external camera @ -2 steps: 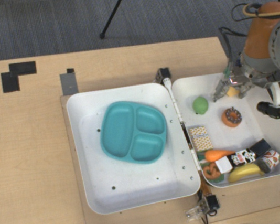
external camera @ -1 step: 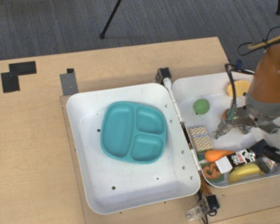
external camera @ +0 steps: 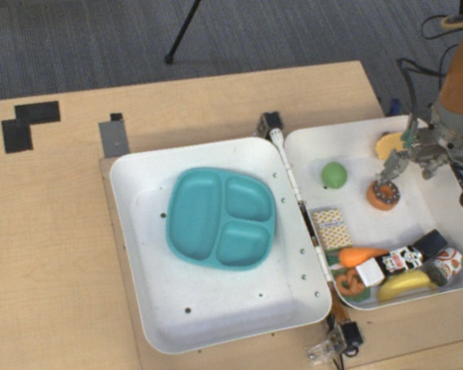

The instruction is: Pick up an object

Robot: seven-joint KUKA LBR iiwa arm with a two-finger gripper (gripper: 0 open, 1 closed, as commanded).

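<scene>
Small round orange-rimmed object (external camera: pixel 383 195), lying in the right white bin (external camera: pixel 347 138), directly under the two-finger gripper (external camera: pixel 387 175); whether the fingers are apart or together cannot be told. Green ball (external camera: pixel 333 175) nearby to the left. Teal compartment plate (external camera: pixel 219 217) occupies the left white bin (external camera: pixel 162 323).

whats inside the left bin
The left bin holds a teal divided tray with three compartments. Around it the white bin floor shows a few small dark dots. Whatever lies beneath the tray is covered.
</scene>
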